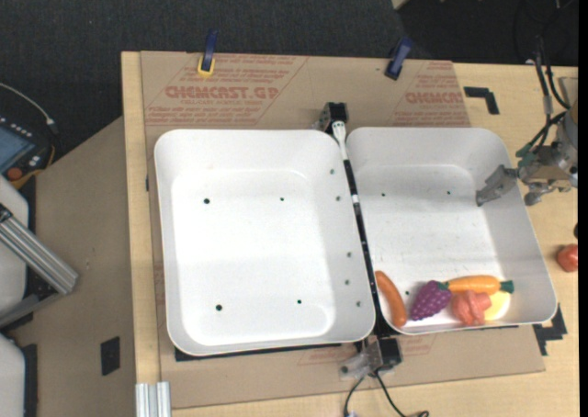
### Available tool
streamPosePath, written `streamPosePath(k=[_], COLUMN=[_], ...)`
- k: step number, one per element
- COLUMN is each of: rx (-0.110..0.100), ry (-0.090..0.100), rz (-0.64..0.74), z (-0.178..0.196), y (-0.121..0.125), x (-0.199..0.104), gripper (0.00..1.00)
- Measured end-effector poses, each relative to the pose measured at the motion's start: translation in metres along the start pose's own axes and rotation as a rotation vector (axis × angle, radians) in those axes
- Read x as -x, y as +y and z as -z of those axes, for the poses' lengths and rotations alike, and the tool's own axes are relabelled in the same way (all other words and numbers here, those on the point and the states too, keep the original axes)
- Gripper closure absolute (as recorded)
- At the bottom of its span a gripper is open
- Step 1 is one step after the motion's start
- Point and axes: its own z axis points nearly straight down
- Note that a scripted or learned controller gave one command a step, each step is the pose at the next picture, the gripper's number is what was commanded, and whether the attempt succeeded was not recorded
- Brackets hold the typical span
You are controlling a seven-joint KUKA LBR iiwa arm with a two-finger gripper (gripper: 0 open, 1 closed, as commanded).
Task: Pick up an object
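Gripper (503, 184) hangs over the right bin's (432, 144) far right edge, nothing visibly held.
I cannot tell how the jaws stand. Toy food lies well below them along the near wall: sausage (391, 298), purple grapes (429, 300), carrot (478, 285).

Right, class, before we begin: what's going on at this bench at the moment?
A robot's gripper hangs over the far right side of the right bin, holding nothing. The toy food sits bunched along that bin's near edge: a sausage, purple grapes and a carrot. Nothing has been picked up yet.
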Motion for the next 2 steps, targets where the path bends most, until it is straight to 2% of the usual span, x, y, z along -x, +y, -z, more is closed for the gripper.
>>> streamPosePath(k=[1, 2], rx=[0.029, 0.026], ry=[-0.006, -0.010], rz=[0.011, 0.002], z=[0.226, 0.347], y=[-0.061, -0.087], x=[-0.045, -0.001], gripper=[0.00, 0.00])
